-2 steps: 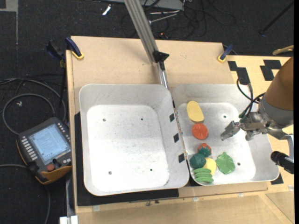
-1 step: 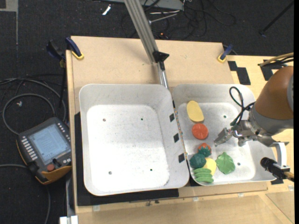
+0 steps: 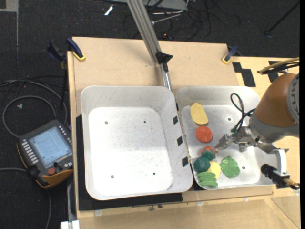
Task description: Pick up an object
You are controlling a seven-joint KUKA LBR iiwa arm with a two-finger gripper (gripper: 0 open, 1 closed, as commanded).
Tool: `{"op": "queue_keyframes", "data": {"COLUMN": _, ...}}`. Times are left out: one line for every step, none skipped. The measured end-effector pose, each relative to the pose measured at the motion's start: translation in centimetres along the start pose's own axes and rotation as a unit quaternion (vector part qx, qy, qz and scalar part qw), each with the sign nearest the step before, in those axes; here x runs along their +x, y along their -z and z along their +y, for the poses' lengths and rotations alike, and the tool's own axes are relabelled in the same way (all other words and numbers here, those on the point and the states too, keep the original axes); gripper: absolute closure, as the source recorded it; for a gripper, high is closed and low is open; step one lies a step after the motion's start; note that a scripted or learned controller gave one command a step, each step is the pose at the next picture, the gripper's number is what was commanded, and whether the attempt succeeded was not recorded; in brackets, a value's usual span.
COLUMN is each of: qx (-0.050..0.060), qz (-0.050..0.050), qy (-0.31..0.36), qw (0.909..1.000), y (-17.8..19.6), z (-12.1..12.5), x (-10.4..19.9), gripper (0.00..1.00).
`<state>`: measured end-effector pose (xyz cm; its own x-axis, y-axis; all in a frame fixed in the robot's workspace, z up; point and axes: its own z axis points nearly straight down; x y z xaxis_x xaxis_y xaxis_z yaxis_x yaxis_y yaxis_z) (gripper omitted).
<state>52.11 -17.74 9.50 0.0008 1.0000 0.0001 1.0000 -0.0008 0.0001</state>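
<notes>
The right bin (image 3: pixel 248 99) holds several toy foods. A yellow oval piece (image 3: pixel 198 113) lies near its back left, with a round red-orange piece (image 3: pixel 204 134) just in front of it. Toward the front sit a small red piece (image 3: pixel 208 151), a dark green piece (image 3: pixel 201 164), a pale yellow piece (image 3: pixel 215 169), a light green leafy piece (image 3: pixel 230 167) and a striped green piece (image 3: pixel 207 178). My gripper (image 3: pixel 220 144) reaches in from the right, low over the bin. Its tip is just right of the small red piece and below the red-orange one. Nothing is visibly held.
The left bin (image 3: pixel 90 128) stands beside the right one, sharing a raised middle rim (image 3: pixel 181 137). A metal pole (image 3: pixel 147 32) slants over the bench's back. A black cable (image 3: pixel 238 106) loops above the wrist. A teach pendant (image 3: pixel 45 149) lies off the bench to the left.
</notes>
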Motion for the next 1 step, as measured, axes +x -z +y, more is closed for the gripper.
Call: {"op": "queue_keyframes", "data": {"qx": -0.002, "qz": 0.000, "qy": 0.000, "qw": 1.0000, "y": 1.14, "z": 0.09, "x": -0.01, "gripper": 1.00}}
